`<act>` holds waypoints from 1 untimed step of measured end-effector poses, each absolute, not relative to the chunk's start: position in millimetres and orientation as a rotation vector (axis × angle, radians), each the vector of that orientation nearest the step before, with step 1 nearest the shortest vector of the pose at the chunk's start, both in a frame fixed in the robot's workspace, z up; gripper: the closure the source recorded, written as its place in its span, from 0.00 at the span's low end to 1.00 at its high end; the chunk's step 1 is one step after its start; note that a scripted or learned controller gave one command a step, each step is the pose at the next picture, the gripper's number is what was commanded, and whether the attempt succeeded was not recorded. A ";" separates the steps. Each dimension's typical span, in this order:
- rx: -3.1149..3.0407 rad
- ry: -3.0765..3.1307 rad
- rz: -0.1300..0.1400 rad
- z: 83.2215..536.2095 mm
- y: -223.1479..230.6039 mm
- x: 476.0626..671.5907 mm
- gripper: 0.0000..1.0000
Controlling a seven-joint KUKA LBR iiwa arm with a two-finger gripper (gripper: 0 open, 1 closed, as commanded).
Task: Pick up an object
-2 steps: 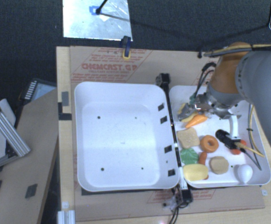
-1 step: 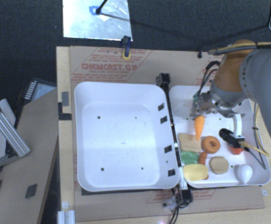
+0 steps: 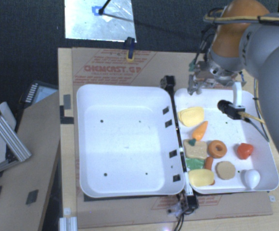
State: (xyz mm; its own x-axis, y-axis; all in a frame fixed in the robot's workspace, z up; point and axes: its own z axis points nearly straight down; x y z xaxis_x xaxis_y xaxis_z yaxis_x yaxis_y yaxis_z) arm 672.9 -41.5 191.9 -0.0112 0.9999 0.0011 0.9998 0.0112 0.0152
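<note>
My gripper (image 3: 195, 87) hangs over the far left corner of the right bin (image 3: 264, 172), with nothing visible in it. Below it in the bin lie a pale yellow piece (image 3: 191, 116) and an orange carrot (image 3: 200, 130). Closer to the front are a beige slice (image 3: 196, 149), a brown doughnut (image 3: 217, 148), a red tomato (image 3: 245, 150), a green piece (image 3: 195, 163), a round biscuit (image 3: 225, 170), a yellow piece (image 3: 202, 177) and a white egg (image 3: 250, 178).
The left bin (image 3: 125, 138) sits beside the right one, joined along a black hinge strip (image 3: 175, 129). A black part with a white handle (image 3: 230, 108) hangs from the arm over the right bin. The cardboard base (image 3: 110, 69) lies under both bins.
</note>
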 end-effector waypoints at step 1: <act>2.201 2.226 0.023 321.7 19.0 670.8 1.00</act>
State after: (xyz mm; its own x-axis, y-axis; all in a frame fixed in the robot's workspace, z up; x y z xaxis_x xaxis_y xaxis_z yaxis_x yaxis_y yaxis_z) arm 670.8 19.0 321.7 -0.0116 0.9999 0.0027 0.9998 0.0115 0.0182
